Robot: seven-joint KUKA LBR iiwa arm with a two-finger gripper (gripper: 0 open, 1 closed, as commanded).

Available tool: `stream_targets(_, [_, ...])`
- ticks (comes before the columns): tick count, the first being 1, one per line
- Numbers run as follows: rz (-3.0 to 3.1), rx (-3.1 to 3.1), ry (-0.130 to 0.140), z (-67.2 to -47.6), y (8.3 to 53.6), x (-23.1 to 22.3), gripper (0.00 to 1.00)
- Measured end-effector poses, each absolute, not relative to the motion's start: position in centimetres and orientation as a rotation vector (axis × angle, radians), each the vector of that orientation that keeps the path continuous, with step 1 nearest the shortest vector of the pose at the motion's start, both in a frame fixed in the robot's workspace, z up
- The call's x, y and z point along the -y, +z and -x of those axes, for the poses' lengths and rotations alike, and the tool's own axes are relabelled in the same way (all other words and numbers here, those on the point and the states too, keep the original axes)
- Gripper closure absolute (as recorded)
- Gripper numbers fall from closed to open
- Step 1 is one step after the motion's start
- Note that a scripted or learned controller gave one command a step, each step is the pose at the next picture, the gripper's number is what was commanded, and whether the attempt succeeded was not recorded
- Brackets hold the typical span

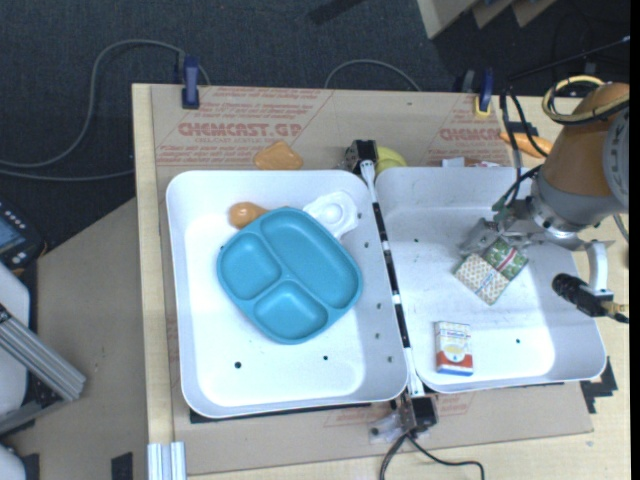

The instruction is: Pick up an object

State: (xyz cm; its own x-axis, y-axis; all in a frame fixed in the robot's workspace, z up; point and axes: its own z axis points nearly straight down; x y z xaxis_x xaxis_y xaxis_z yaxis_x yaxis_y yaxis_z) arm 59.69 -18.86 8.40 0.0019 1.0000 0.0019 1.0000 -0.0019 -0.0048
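My gripper (497, 238) hangs over the upper right part of the right bin (420, 218), below the grey arm with its orange band (580, 163). Directly under its tip lies a small green-and-white patterned packet (490, 272), tilted, touching or very close to the gripper. Whether the packet is gripped is not visible. A small white box with red, yellow and blue print (453, 348) lies apart from it, near the right bin's front edge.
The left bin (200, 348) holds a blue divided plate (288, 274), an orange piece (244, 213) and a white piece (332, 211) behind it. On the bench behind the bins lie an orange object (278, 156) and a yellow one (389, 158).
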Motion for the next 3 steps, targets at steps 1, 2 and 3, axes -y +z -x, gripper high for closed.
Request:
stream_targets(1, [2.224,2.223,-0.003,-60.0,9.6,18.9,1.0])
stream_targets(2, [2.218,2.233,-0.007,-59.4,8.8,10.3,1.0])
stream_targets(3, [2.218,2.236,-0.015,-60.4,19.2,4.0,1.0])
